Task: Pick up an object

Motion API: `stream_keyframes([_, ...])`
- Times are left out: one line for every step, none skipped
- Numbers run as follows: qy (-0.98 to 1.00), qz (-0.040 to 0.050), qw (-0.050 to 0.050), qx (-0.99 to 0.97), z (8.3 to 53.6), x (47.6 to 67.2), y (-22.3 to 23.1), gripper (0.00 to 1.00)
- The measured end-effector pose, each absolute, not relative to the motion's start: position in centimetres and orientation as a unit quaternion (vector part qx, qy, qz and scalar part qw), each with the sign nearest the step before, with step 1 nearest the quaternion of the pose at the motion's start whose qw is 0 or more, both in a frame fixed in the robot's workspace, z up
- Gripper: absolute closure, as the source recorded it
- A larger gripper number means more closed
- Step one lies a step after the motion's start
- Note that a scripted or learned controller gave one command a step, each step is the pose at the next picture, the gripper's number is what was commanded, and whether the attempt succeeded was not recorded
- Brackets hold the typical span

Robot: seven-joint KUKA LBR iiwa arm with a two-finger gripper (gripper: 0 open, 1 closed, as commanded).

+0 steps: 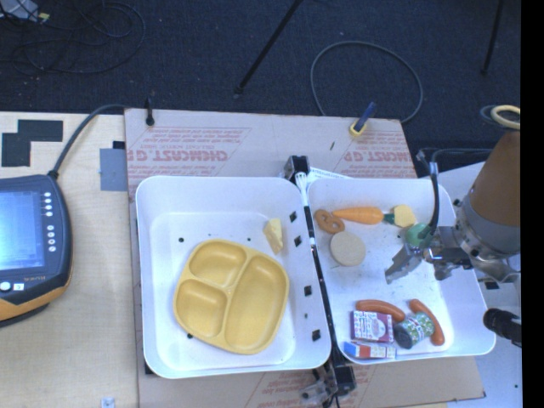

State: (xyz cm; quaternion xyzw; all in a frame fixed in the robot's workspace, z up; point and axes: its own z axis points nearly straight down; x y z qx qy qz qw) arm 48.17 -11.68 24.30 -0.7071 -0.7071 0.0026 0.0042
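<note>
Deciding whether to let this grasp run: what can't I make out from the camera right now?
- gripper: too small and blurred to tell the jaws' state, or whether it touches anything.
- dark can: label too small to read.
- yellow piece: too small to identify.
- arm: cut off by the right edge.

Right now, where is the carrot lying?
In the camera view, the carrot lies in the right bin, near its far edge, between a pretzel on the left and a pale yellow piece on the right.

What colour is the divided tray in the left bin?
The divided tray is yellow, a plain mustard shade with no pattern, clearest in the camera view.
</note>
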Motion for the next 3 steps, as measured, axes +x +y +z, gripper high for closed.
stream_keyframes([-0.707,-0.0005,0.0,-0.707,9.9,47.8,-13.0,0.0])
stream_keyframes([-0.708,-0.0012,0.002,-0.707,8.6,49.0,-16.1,0.0])
stream_keyframes([-0.705,-0.0009,0.004,-0.71,9.4,49.0,-16.3,1.0])
